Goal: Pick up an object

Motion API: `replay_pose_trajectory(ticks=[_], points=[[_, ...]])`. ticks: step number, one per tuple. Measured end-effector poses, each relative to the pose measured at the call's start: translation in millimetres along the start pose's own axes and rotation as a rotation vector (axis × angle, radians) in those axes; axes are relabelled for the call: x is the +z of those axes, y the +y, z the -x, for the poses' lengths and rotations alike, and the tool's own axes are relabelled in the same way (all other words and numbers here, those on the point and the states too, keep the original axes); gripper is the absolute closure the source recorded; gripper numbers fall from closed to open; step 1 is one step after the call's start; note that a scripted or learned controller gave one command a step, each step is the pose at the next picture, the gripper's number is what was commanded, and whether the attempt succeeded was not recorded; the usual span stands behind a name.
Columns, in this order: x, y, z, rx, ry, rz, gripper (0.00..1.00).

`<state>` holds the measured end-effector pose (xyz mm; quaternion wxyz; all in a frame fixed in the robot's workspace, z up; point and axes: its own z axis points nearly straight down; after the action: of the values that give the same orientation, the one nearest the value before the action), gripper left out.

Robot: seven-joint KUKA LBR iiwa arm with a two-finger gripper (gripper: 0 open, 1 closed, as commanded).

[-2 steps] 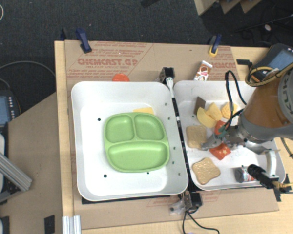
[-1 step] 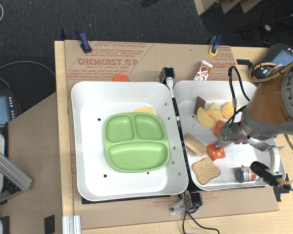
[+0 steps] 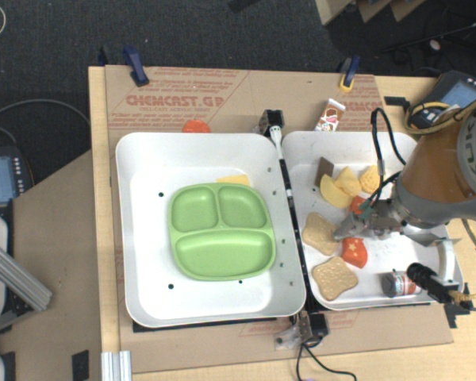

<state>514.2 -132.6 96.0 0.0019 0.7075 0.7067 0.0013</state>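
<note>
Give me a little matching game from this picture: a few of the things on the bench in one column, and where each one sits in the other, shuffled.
Things:
1. green divided plate
2. red tomato piece
3. small can
4. small carton

Places:
A. on the cardboard behind the right bin
B. middle of the left bin
C. near corner of the right bin, lying on its side
D. right bin, just under the pincer

Pairs: 1-B, 2-D, 3-C, 4-A

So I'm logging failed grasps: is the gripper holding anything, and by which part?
Cannot be told: the two-finger gripper sits low among the toy food in the right white bin.
</note>
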Motion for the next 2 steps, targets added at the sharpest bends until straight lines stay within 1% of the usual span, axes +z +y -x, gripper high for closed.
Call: replay_pose_trajectory(ticks=[1, 2], points=[[11.5, 69.4, 44.3, -0.003, -0.003, 0.002, 0.00], [11.7, 50.4, -20.8, -0.005, 0.004, -0.008, 0.00]])
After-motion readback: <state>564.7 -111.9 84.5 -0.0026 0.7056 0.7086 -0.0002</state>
